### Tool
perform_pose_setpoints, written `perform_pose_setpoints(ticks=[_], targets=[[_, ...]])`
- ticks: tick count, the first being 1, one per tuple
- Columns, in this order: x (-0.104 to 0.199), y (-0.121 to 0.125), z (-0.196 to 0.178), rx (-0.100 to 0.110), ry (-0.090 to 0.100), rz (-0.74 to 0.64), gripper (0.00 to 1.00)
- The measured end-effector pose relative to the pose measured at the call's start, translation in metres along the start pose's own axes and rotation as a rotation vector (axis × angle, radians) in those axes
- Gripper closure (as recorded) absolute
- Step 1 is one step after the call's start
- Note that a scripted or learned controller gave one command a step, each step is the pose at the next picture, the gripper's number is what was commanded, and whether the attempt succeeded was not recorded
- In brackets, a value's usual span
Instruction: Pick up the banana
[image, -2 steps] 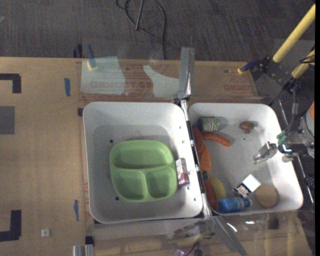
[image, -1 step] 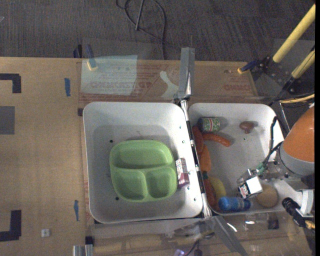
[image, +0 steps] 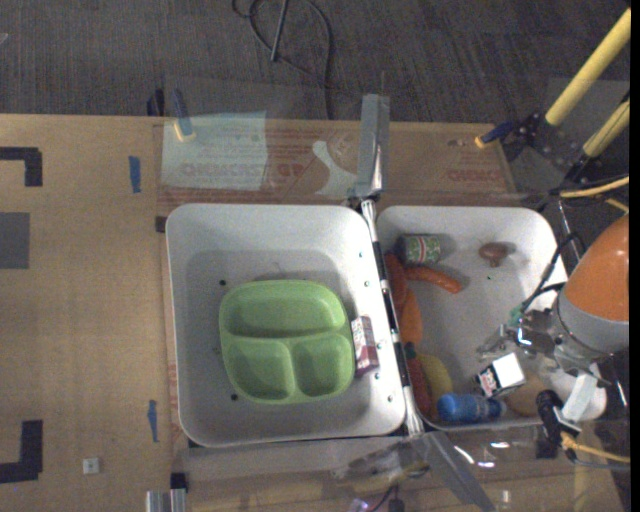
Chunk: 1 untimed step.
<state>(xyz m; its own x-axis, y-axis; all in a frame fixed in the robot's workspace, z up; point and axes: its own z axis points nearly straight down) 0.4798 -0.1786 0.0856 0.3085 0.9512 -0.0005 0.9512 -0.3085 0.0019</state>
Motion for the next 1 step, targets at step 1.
perform_pose_setpoints(ticks=[1], targets=[[0.0221, 0.065, -0.1733, 0.002, -0.001, 0.214, 0.0]])
